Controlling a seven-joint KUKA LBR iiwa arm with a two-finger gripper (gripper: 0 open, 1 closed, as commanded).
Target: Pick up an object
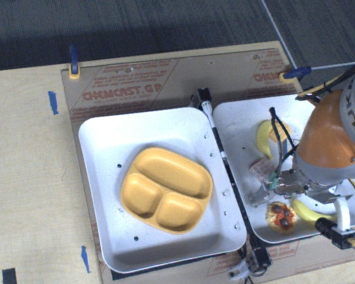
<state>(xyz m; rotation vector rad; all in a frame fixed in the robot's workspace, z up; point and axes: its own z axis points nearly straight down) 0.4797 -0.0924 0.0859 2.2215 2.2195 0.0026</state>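
— Bins point(98, 181) side by side on the bench, centre of the frame. What's in the left one?

— A yellow tray point(165, 188), upside down by the look of it, three rounded humps, smooth and glossy. It sits in the middle of that bin, tilted a little toward the lower right.

— And the right bin point(239, 114)?

— Crowded. The arm point(333, 140) comes in from the right edge, orange band over the bin's right half. Its gripper point(275, 185) is low in the bin's middle, right over a crumpled clear wrapper point(260, 171).

— Holding it?

— Can't tell. The jaws are too small and too muddled with the wrapper to say whether they're apart or together.

— Anything else down there?

— A banana point(311, 211) along the lower right, yellow, partly under the wrist. Just left of it a small round thing point(279, 217), red and yellow speckled. Up above, a pale yellow ball point(269, 138), with a black cable crossing it.
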